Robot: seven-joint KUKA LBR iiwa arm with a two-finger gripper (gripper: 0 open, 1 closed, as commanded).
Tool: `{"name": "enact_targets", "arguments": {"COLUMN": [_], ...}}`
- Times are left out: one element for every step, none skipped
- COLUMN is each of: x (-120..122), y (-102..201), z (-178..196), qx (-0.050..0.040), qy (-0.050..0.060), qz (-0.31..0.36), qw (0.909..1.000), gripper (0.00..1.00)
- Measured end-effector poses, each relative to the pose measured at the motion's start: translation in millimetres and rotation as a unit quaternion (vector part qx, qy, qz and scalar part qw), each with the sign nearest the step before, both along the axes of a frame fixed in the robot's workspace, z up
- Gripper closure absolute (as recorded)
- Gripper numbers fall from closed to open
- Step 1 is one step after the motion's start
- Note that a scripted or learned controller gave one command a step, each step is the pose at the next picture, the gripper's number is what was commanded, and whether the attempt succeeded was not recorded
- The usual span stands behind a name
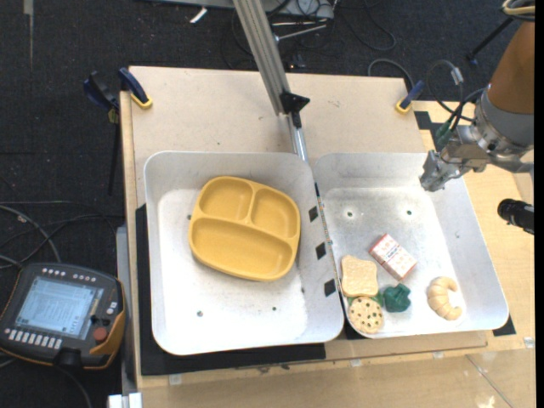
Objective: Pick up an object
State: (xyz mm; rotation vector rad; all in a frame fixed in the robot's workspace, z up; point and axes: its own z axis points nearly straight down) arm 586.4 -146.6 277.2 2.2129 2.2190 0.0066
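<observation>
Objects for picking lie clustered in the lower part of the right-hand shallow white bin (476,236), toward the bottom right of the frame. Nearest the bottom edge sits a round speckled cookie (366,314), touching the square slice of tan toast (359,275) just above it. Beside the cookie, to its right, is a small dark green lumpy piece (395,297) (a toy vegetable, by the look of it), and further right, near the bin's lower right corner, a pale cream croissant (444,297). A little higher, between the toast and the croissant, lies a small white box with red print (393,256), tilted on a diagonal.

Left of these, in the left-hand shallow white bin (170,313), rests a yellow plastic plate with three compartments (246,227), lying flat in the middle of the frame.

At the lower left corner of the frame, off the bench, a grey and orange teach pendant with a lit screen (58,314) lies on the dark floor.

Higher up, my gripper (437,175) hangs over the upper right corner of the right-hand bin, well apart from the cluster. Whether it is apart or together I cannot tell.

Furthest back, a slanted silver metal rail (265,45) runs toward the top of the frame.
</observation>
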Motion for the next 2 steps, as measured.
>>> {"name": "enact_targets", "arguments": {"x": [1,-7], "y": [0,60], "z": [11,-1], "qx": [0.0008,0.0024], "qy": [0.002,0.005], "qz": [0.0,0.003], "qw": [1.0,1.0], "gripper": [1.0,1.0]}}
